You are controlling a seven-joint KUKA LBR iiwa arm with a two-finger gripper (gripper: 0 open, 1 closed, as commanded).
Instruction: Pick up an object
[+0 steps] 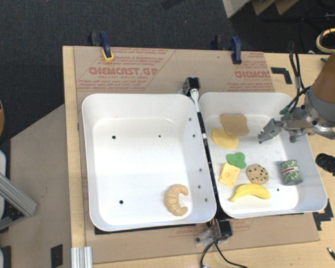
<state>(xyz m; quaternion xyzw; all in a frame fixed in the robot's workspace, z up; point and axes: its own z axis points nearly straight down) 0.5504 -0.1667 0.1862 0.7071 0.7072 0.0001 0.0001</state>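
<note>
Gripper above the right bin's far right, food lying nearer and to its left.

The gripper (269, 132) holds nothing, fingers narrowly parted; the can (291, 172) sits just nearer, the bread (234, 124) left.

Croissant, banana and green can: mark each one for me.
croissant (177, 199), camera view, middle of its curved body.
banana (249, 192), camera view, middle of the yellow curve.
green can (290, 172), camera view, its side.
</note>
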